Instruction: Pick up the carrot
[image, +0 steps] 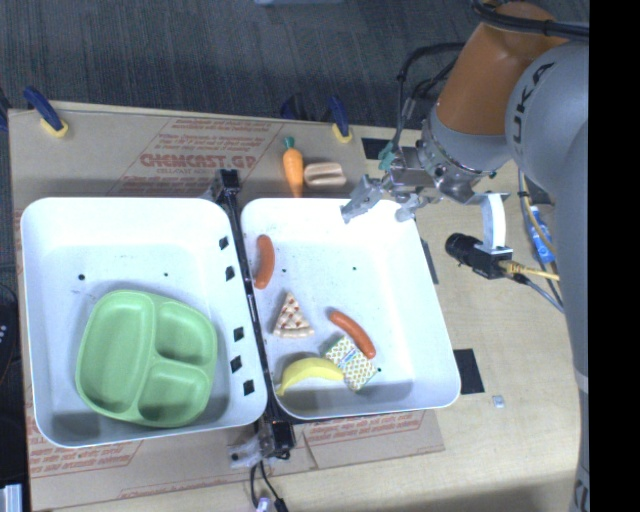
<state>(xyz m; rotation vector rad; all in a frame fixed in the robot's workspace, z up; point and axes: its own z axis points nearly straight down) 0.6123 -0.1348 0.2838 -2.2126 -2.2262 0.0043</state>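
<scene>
We see the gripper (380, 202) hanging over the far right corner of the right bin (425, 330), its two fingers spread apart with nothing between them; one finger (357, 205) points down and to the left, the other (408, 207) sits just to its right. From this slant we cannot be sure how high the fingertips are above the bin rim.

The carrot (292, 168) lies to the left of the gripper, outside both bins on the cardboard (190, 155) behind them, orange with a green top pointing away from us. Between carrot and gripper, just beside the carrot, rests a hot dog bun (324, 176).

Below the gripper, inside the right bin, we find a sausage (265, 260) along the left wall, a pizza slice (292, 317), a second sausage (352, 333), a checkered block (351, 362) and a banana (309, 373) nearest us. Far to the gripper's lower left, the left bin (60, 240) holds a green divided plate (148, 356).
</scene>
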